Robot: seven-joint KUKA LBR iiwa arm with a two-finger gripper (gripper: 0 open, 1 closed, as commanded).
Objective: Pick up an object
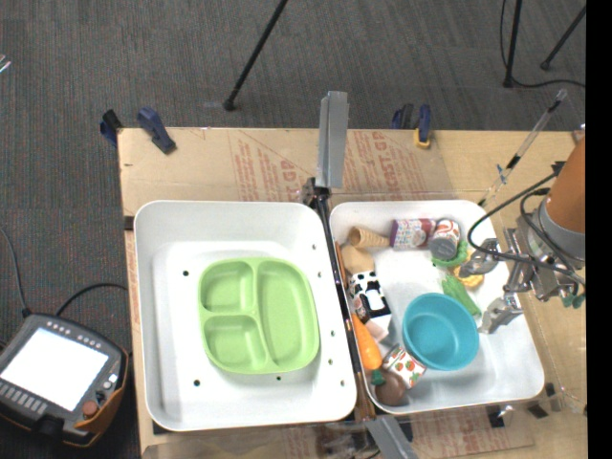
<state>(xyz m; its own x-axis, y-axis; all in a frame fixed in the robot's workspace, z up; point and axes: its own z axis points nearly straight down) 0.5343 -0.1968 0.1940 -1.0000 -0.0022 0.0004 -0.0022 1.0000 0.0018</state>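
Camera view has the metal two-finger claw [494,290] spread wide and gripping nothing, over the right white plastic bin [521,366]. Just beside it toward the bins' divider sits a round teal plastic bowl [440,331], mouth up. Farther off, a green sectioned plastic tray [258,316] lies in the left white bin [158,256] on the brown cardboard-covered bench [239,156]; grey carpet surrounds it. The arm is cut off at the frame's edge.

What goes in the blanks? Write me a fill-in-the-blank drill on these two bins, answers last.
1. The green divided plate has ____ compartments.
2. The plate lies in the ____ bin of the camera view.
3. The bowl in the other bin is ____ in colour.
4. The orange carrot lies along that bin's ____ wall.

Answers: three; left; blue; left
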